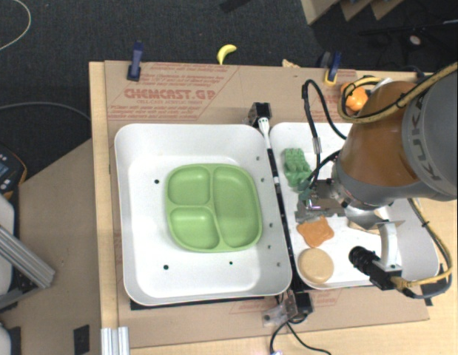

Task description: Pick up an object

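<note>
Orange piece [315, 232] in right bin [421, 254]: flat, thin, probably light; pinch across its edges. Gripper [311, 205] just above it, grip state unclear.

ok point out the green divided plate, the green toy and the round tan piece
green divided plate [214, 207], camera view, centre ridge
green toy [294, 166], camera view, middle of its body
round tan piece [316, 265], camera view, centre of its top

Green three-compartment tray [214, 207] centred in left white bin [140, 198]; brown bench board [177, 87] printed with red lettering — blue clamps [135, 61] on its far edge; yellow banana-shaped piece [226, 52] beyond it, on dark floor [66, 21].
</note>
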